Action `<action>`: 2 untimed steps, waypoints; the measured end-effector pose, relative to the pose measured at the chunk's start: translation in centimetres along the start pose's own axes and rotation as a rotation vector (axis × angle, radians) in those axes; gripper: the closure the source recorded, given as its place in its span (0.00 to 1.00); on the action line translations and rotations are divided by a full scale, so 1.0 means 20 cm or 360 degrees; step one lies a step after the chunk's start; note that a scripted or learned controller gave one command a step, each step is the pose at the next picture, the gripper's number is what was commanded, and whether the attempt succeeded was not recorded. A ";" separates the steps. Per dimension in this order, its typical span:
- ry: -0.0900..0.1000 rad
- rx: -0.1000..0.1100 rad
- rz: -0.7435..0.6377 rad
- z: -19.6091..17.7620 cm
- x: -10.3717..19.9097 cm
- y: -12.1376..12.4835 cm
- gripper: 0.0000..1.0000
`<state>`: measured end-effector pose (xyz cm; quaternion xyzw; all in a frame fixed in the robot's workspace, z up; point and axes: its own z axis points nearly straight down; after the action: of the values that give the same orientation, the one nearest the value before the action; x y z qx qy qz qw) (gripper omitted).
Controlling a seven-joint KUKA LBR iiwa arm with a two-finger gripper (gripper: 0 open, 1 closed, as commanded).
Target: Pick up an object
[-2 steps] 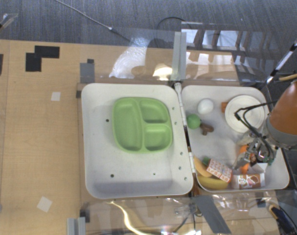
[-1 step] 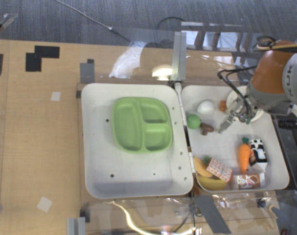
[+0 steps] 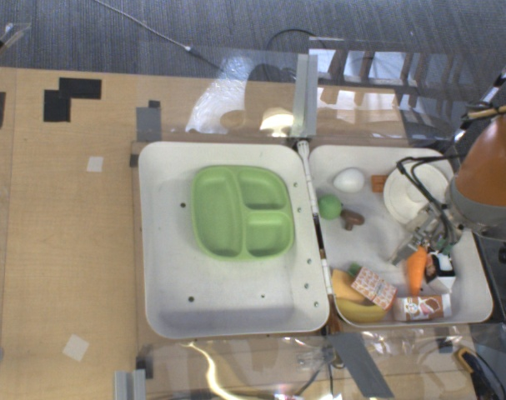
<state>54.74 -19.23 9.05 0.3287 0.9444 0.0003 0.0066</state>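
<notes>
My gripper [image 3: 414, 247] is low in the right bin [image 3: 378, 223], reaching in from the right under the arm's orange band. Its tip sits right at the upper end of an orange carrot [image 3: 416, 273] that lies upright in the picture; I cannot tell whether they touch. Around them lie a white bowl [image 3: 407, 194], a white egg-shaped object [image 3: 348, 179], a green ball [image 3: 329, 206], a small brown piece [image 3: 352, 218], a banana [image 3: 353, 302], a patterned box [image 3: 373, 287], a red-labelled carton [image 3: 421, 307] and a black-and-white item [image 3: 441, 267].
The left bin [image 3: 165, 248] holds a green divided plate [image 3: 241, 212]. A raised rim [image 3: 315, 223] separates the two bins. Black cables loop from the arm over the bowl. The objects crowd the right bin's front right corner.
</notes>
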 end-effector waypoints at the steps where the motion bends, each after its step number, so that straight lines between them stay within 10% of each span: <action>1: -0.0033 -0.0010 -0.0011 -0.07 -0.03 0.02 1.00; 2: -0.0030 -0.0009 -0.0012 -0.07 -0.02 0.02 0.00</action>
<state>55.31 -19.24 10.50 0.3253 0.9455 -0.0002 0.0165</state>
